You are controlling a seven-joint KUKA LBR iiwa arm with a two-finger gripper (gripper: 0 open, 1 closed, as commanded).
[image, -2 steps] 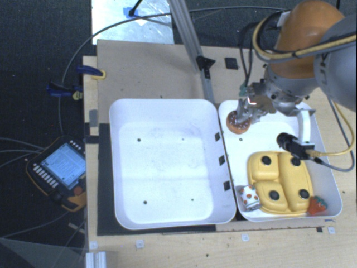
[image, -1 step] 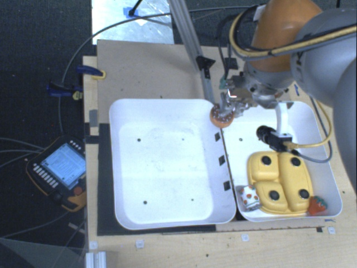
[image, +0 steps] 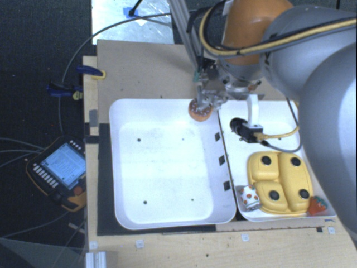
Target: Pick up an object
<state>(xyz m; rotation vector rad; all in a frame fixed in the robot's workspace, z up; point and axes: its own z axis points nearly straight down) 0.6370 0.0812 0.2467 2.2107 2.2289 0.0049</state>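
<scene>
Small round brown object [image: 199,111] at the far right corner of the left bin [image: 162,205], directly under the gripper [image: 207,100]; whether it sits between the fingers or merely below them cannot be told, nor can their spread. Judged step: grasp or first lift. Next move calls for a straight rise clear of the bin wall. Right bin [image: 276,113] holds a yellow moulded block [image: 279,183] near the front.

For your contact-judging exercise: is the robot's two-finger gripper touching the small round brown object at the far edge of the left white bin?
Touching. In the camera view the gripper comes down directly onto the small round brown object, no gap between them; whether it grips it is unclear.
</scene>
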